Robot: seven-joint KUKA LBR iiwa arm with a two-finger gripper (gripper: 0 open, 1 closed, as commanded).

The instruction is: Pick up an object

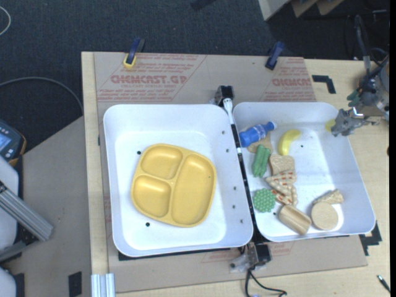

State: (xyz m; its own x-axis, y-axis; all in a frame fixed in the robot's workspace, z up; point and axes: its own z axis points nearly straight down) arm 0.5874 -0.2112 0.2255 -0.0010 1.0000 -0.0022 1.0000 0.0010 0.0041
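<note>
Your end effector hangs over the right bin's far right corner; can't tell how open it is. The yellow banana lies just beside it, toward the divider.

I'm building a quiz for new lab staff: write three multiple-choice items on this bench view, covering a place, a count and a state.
1. Where does the yellow divided plate lie?
A. left bin
B. right bin
C. bare bench

2. How many compartments has it?
A. two
B. three
C. five

3. How does the blue bottle rest?
A. upright
B. on its side
C. on the plate

Key: 1 A, it sits within the left bin. 2 B, two small and one large. 3 B, it lies flat in the right bin beside the yellow banana.
</note>
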